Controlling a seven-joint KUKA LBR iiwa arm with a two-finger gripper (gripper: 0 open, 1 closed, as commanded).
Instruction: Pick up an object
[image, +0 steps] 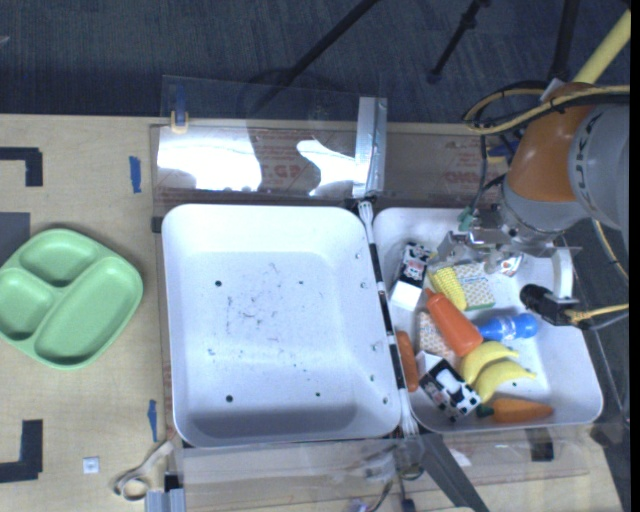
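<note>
The right bin (585, 375) holds a heap of toy items: a yellow corn cob (447, 285), an orange cylinder (455, 322), a blue bottle (508, 327), a banana (497, 366), a carrot (520, 408), a black-and-white toy (450, 388) and a small dark box (413, 265). My gripper (486, 250) hangs over the back of this bin, just right of the dark box and above the corn cob. Its tips are hard to make out against the clutter, and I see nothing lifted.
The left bin (270, 320) lies beside the right one, with a thin orange stick (404, 358) along the shared wall. A green divided plate (65, 295) rests on the bench at far left. A clear panel (270, 150) stands behind the bins.
</note>
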